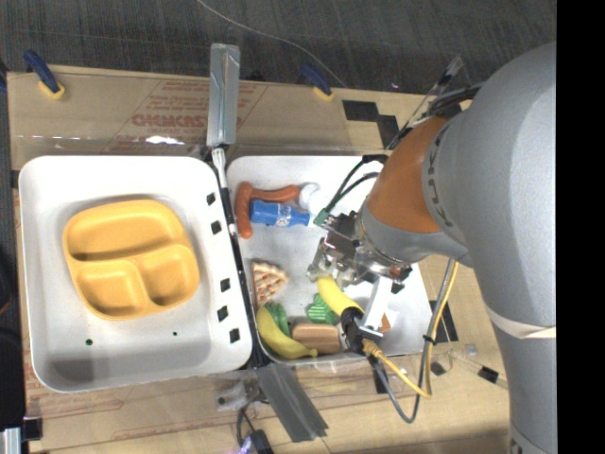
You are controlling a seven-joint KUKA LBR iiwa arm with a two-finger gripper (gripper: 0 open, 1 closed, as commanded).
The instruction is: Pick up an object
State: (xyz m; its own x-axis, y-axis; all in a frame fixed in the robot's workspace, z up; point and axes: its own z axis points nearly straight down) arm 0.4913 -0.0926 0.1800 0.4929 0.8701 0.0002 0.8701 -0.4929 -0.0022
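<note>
From my remote station I look down at a slant on a table (85, 93) covered in brown cardboard, carrying two shallow white bins side by side. The left bin (57, 348) holds a yellow divided tray (130, 256), which has one long compartment on the far side and two smaller ones on the near side.

The right bin (274, 173) holds a scatter of toy food. At its far-left part lies a curved brown sausage (257, 200), and just beside it, touching or nearly so, a blue bottle with a white cap (282, 216). Nearer to me along the left wall sits a tan waffle-textured piece (268, 278). In the near-left corner a yellow banana (282, 340) curves around a green item, with a hot dog in a bun (316, 335) just to its right. A corn cob (337, 297), yellow with a green husk, lies in the middle of the bin.

The grey arm with its orange band (408, 192) reaches in from the right and hangs over the right bin. The gripper (338, 270) sits directly over the corn cob, touching or just above it. I cannot tell how the gripper is set, nor whether it has the corn.
</note>
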